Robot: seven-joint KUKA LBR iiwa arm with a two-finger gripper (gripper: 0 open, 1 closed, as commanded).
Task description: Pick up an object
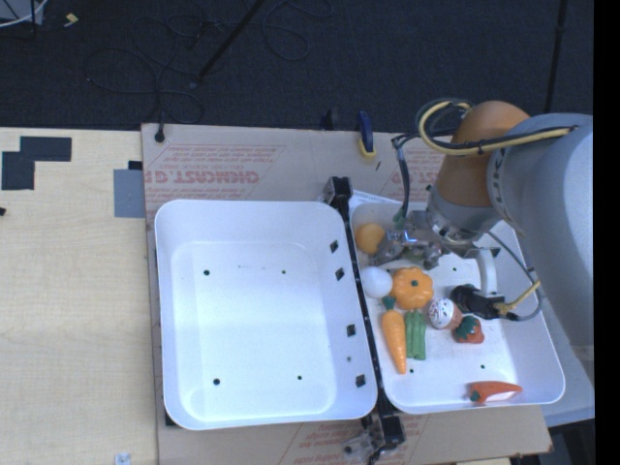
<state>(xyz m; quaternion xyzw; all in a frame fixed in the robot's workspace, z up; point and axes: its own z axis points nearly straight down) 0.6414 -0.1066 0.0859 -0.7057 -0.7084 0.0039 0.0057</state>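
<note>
Beside the jaws (401,244), orange ball (369,236), untouched

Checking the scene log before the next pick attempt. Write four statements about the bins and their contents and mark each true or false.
1. The toys lie in the right bin. True.
2. The carrot lies in the left bin. False: it lies in the right bin, beside the green vegetable.
3. The pumpkin sits next to the white egg. True.
4. The gripper hangs over the left bin. False: it is over the right bin, near the orange ball.
</note>
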